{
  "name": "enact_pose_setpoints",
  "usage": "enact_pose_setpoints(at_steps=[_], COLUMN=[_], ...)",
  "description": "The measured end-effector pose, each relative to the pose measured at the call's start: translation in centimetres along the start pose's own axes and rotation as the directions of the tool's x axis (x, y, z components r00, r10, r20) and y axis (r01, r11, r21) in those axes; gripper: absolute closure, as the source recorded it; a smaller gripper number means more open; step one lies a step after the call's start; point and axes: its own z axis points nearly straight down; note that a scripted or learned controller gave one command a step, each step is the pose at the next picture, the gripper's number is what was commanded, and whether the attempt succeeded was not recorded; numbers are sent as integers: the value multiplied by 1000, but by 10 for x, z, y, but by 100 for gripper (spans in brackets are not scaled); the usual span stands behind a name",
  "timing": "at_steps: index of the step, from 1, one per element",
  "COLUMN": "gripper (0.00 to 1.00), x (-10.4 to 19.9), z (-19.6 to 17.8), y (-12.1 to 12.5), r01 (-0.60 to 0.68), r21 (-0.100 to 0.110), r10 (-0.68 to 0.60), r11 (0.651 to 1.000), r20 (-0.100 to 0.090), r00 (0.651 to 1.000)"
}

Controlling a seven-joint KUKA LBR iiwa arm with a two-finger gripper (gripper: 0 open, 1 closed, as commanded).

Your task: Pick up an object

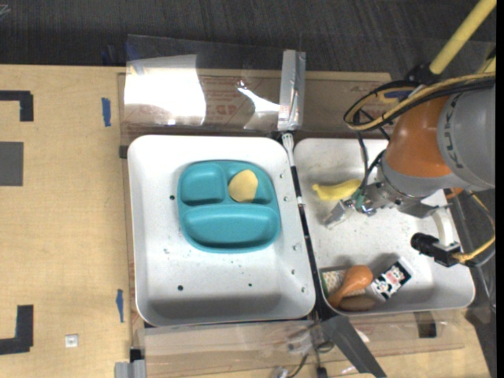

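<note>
Down at the front of the right bin [461,294] sit an orange-brown, pear-shaped thing [352,283] and a small black-and-white box [391,279], crowded near the corner, so a grab there could clip the wall or nudge one into the other. Further back, the gripper [340,211] hangs low just beside a yellow banana [336,188]; nothing's between its fingers that I can see, and I honestly can't tell how wide they're spread. My guess is the banana's the target, and it's curved and lying near the divider, so a slightly off descent might just shove it against the wall instead of catching it. Over in the left bin [150,227], the teal divided plate [228,205] has a yellow lemon-ish lump [242,185] in its far right compartment.
</note>
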Motion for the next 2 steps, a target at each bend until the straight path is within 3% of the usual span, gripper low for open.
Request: enact_pose_setpoints(at_steps=[1, 2], gripper=[0, 0], x=[-7, -40], z=[-8, 2], y=[39, 59], r01=[289, 362], r21=[1, 3], r10=[-289, -362], r11=[957, 932], r20=[0, -2], r00=[957, 932])
